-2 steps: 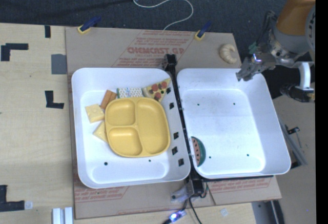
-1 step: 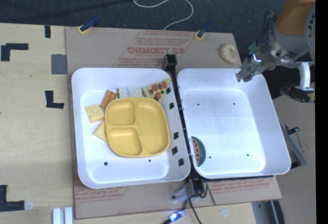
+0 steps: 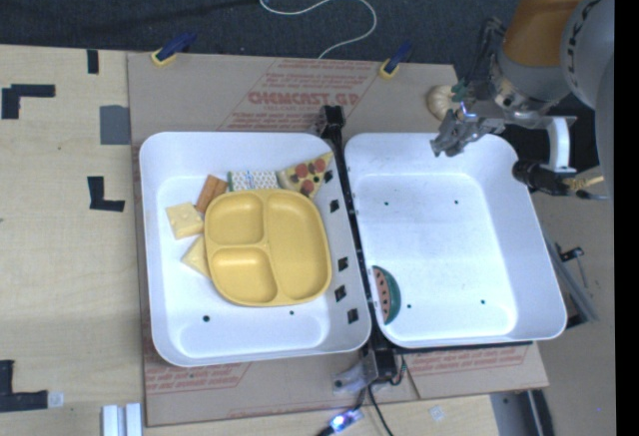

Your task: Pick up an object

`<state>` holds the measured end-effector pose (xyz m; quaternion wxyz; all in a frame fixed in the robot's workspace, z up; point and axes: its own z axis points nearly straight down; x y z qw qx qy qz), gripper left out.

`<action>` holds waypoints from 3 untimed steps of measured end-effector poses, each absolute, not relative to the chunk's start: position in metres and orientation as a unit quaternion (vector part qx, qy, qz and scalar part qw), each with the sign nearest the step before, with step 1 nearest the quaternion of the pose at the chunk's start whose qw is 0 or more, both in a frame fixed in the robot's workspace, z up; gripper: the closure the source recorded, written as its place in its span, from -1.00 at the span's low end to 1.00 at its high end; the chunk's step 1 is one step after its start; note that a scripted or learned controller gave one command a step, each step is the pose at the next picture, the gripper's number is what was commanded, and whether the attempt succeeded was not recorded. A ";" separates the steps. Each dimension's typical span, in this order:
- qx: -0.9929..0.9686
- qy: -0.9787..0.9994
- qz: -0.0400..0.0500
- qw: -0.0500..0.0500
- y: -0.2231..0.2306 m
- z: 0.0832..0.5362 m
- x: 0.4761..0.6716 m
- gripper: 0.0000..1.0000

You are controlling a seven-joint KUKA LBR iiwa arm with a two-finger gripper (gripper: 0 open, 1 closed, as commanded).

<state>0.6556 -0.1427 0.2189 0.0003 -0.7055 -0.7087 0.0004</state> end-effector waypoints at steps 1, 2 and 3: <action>-0.705 -0.709 0.000 0.001 -0.092 0.215 0.671 1.00; -0.706 -0.708 0.001 0.000 -0.095 0.215 0.672 1.00; -0.707 -0.707 0.001 0.000 -0.097 0.215 0.663 1.00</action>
